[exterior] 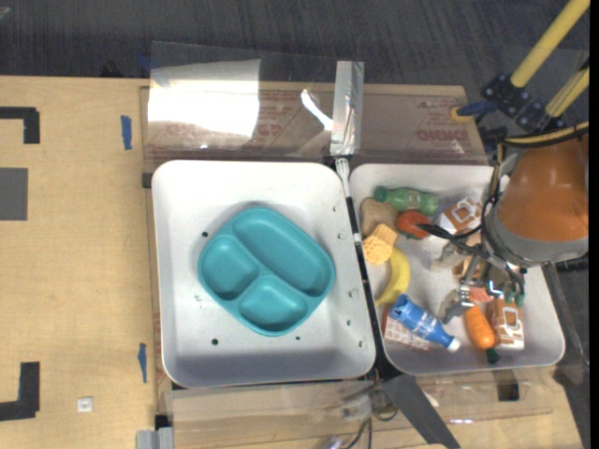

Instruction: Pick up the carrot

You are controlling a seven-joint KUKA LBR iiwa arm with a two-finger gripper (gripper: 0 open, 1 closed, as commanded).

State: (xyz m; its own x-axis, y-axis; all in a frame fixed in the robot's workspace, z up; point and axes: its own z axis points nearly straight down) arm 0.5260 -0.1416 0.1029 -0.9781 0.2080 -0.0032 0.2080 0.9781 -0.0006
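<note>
You see the wooden bench [65, 251] carrying two shallow white bins. The left bin [178, 204] holds a smooth teal plate [267, 267] with three compartments. The right bin [543, 340] is crowded with toy food. The grey arm with its glossy orange band [547, 199] hangs over this bin at about 3 o'clock of it.

The pincer [473, 288] sits low among the items, just above the carrot [479, 326], but the clutter hides it and I cannot tell how far open it is or whether it has hold of anything.

The carrot lies at about 5 o'clock in the right bin: small, orange, tapered, smooth like plastic. It lies just beside a small printed carton [510, 324] on its 3 o'clock side, and a blue packet [418, 324] is near at 9 o'clock.

For a good grasp, I think you should close across the narrow width of the carrot, at its thicker part, and keep away from the carton. The banana [397, 277] and green bottle [407, 198] are well apart.
</note>
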